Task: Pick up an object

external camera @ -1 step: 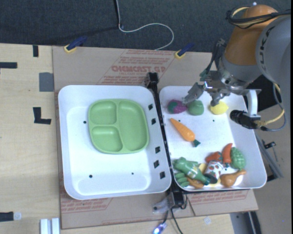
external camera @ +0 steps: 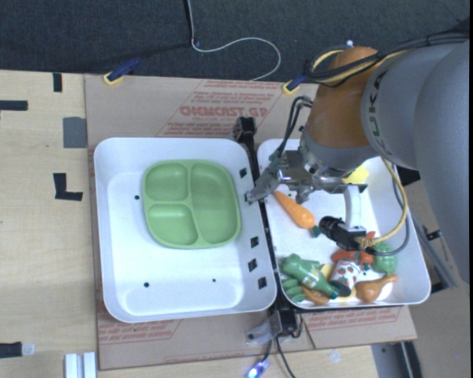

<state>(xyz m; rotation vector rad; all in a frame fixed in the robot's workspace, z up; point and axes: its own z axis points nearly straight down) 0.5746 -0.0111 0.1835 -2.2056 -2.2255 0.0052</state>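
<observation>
Cardboard sheet [external camera: 221, 109] under two white bins on a wooden bench, toy pile [external camera: 331, 274] in the right bin's [external camera: 414, 290] near corner, green divided plate [external camera: 192, 203] in the left bin [external camera: 118, 211], orange carrot [external camera: 294, 209] lying just below the gripper [external camera: 288, 181], can't tell its grip, dark carpet behind.

My arm [external camera: 426, 124] reached in from the right and bent down over the right bin's far-left corner. The orange band [external camera: 343, 109] above my wrist faced the camera. My gripper [external camera: 288, 181] hung low near that bin's left edge, beside the divide between bins. Nothing showed between my fingers.
</observation>
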